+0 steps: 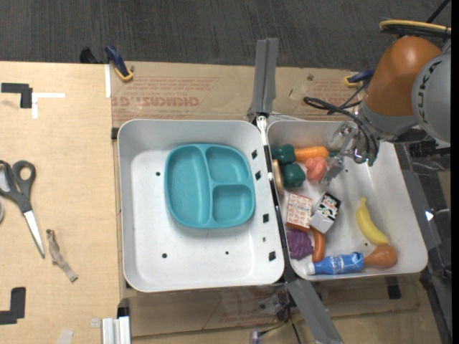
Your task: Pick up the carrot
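Observation:
The carrot (311, 151) is orange with a green top and lies across the back left of the right bin (405, 213), its green end toward the divider. My gripper (335, 170) hangs just to the right of the carrot's orange tip and slightly nearer the front, beside a salmon-pink toy (316, 168). I see nothing held in it. The grey arm with its orange band (398, 77) reaches in from the back right.
The right bin also holds a green toy (292, 175), a patterned box (299, 210), a small carton (327, 212), a banana (370, 223), a purple item (299, 244), a blue bottle (338, 264) and an orange fruit (384, 256). A teal divided plate (210, 185) lies in the left bin. Scissors (21, 192) rest on the bench at left.

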`<state>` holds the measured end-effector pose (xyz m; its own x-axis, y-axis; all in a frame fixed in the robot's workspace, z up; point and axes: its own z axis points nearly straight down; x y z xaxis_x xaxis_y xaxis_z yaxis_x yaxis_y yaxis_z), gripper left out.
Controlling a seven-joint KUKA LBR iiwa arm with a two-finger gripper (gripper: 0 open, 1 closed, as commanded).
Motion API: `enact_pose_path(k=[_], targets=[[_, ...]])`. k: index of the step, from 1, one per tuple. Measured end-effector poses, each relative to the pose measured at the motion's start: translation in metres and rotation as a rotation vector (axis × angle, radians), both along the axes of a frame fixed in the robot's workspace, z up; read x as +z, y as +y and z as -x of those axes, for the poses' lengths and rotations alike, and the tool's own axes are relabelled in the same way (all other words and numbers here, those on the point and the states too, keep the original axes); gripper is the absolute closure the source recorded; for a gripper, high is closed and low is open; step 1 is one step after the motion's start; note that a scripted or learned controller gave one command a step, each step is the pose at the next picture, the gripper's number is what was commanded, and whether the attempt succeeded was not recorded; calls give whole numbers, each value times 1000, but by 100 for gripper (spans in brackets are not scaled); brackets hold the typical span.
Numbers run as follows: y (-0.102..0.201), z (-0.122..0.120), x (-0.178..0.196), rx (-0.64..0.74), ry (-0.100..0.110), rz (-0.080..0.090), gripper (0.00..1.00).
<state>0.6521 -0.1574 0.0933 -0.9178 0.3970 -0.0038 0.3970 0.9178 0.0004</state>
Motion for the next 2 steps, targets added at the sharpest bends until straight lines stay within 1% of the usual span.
enact_pose_path(k=[1,2], targets=[[49,2,0,25,0,4,0],[50,0,10,28,-4,6,100]])
